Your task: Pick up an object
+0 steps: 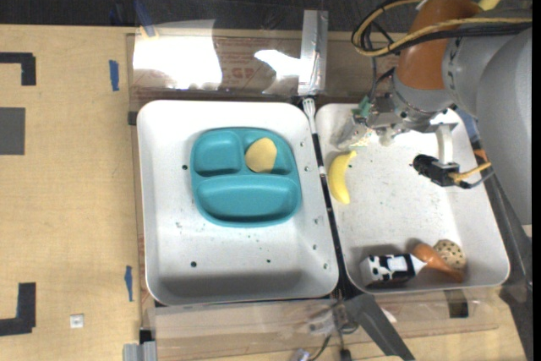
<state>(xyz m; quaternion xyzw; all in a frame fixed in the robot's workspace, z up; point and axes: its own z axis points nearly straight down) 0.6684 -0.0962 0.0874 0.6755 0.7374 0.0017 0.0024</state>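
My gripper (pixel 365 131) hangs over the right bin's (pixel 473 216) far left corner; I cannot tell its state. The banana (pixel 340 175) lies just below it by the left wall. A cow toy (pixel 390 268) and a cookie (pixel 441 254) sit well apart at the near edge. The left bin (pixel 161 207) holds a teal tray (pixel 245 197) with a yellow lump (pixel 261 155).

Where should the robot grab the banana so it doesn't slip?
Grab the banana across its thick middle, coming straight down from above. It lies flat in the right bin, running up and down in the view beside the bin's left wall, so the jaws should close across its narrow width, probably with one jaw squeezed in next to that wall.
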